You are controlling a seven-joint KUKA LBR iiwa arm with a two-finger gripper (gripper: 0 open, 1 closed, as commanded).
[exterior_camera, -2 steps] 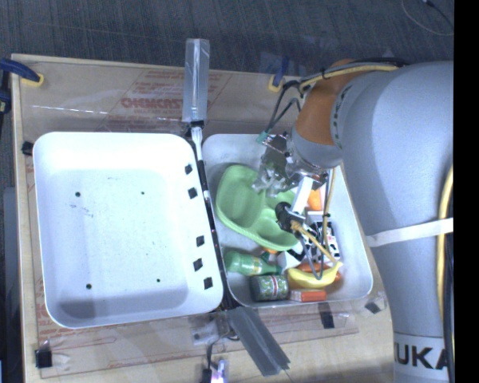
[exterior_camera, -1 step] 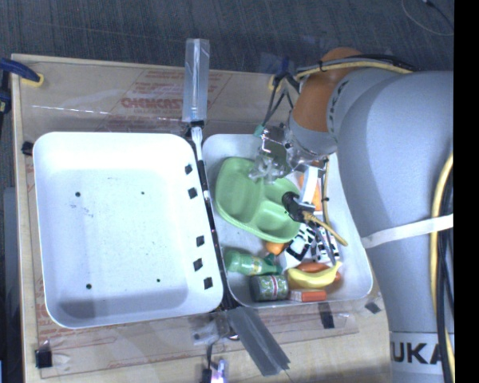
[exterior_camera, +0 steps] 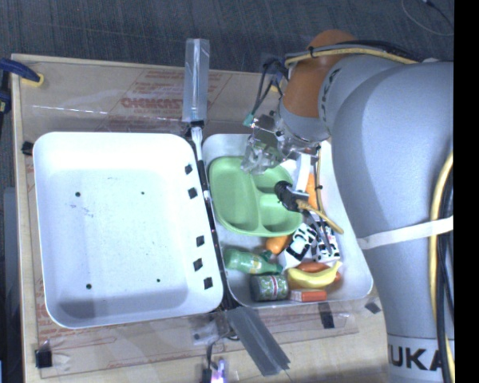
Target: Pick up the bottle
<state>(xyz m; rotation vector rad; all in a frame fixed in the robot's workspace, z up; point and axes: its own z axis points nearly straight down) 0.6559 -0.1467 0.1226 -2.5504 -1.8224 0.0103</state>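
A: Where is the bottle (exterior_camera: 248, 260) sitting?

B: It is lying on its side in the right bin (exterior_camera: 355, 282), in the near half, just below the green tray (exterior_camera: 243, 202) and close to the bin's left wall.

A: What is it looking like?

B: Green body, running left to right, with a paler patch around the middle. A small dark jar (exterior_camera: 269, 287) is lying just beside it on the near side, and it is resting apart from the gripper.

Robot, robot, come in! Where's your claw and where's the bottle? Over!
Gripper above green plate, right bin's far end. Bottle lying at near end, untouched. Can and banana crowd beside it.
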